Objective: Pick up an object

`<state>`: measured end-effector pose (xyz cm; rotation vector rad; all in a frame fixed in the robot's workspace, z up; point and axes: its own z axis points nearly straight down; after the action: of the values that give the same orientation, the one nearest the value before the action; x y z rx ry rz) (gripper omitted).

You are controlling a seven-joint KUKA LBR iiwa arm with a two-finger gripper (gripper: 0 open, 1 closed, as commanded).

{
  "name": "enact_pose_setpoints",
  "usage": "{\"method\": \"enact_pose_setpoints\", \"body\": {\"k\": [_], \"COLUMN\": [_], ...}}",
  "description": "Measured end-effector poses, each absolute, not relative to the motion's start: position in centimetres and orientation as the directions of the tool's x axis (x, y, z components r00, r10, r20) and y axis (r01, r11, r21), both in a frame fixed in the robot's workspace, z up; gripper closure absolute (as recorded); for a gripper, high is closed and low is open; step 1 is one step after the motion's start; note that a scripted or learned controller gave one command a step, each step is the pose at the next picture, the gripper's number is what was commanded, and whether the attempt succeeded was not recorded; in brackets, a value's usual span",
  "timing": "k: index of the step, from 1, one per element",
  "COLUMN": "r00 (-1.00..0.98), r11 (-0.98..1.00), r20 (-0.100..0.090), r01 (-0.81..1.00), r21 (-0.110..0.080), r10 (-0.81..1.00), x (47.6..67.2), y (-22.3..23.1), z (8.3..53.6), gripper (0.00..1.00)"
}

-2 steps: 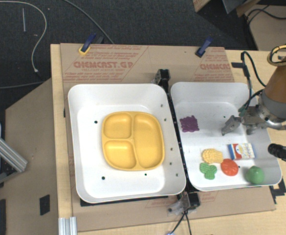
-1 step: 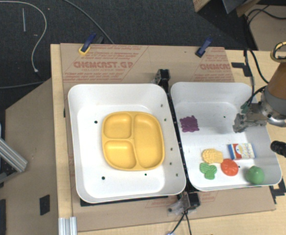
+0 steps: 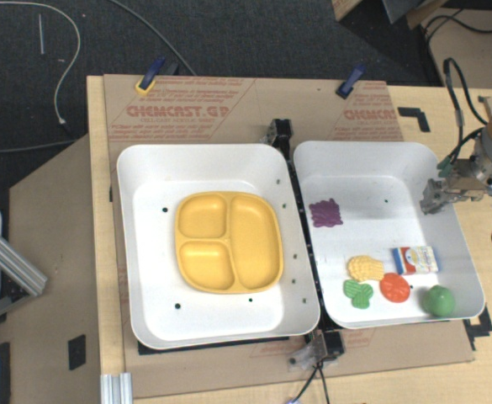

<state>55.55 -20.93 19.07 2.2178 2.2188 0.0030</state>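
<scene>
Camera view: yellow three-compartment plate (image 3: 229, 242) is seen centred in left bin (image 3: 136, 225). Right bin (image 3: 372, 162) taken as landmark. Purple grape cluster (image 3: 325, 214) is seen in its left part. Near its lower edge are grouped: yellow corn piece (image 3: 365, 268), green vegetable piece (image 3: 357, 294), red tomato-like piece (image 3: 394, 288), small white-blue-red carton (image 3: 415, 260), green ball (image 3: 437, 300). Hand (image 3: 437, 194) is held over bin's right rim, apart from all items; nothing is seen between fingers; open or clenched cannot be told.
</scene>
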Motion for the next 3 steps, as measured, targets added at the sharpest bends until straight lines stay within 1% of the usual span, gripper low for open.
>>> {"method": "enact_pose_setpoints", "body": {"k": [1, 2, 3], "r00": [-0.001, -0.004, -0.005], "r11": [0.001, 0.004, 0.005], "r20": [-0.001, 0.003, 0.002], "r01": [1.000, 1.000, 1.000], "r21": [0.004, -0.002, 0.001], "r10": [1.000, 1.000, 1.000], "x": [55.6, 56.2, 57.5], "y": [-20.9, -16.2, -11.6], "z": [20.9, 20.3, 20.4], "gripper": [1.00, 1.00, 1.00]}}
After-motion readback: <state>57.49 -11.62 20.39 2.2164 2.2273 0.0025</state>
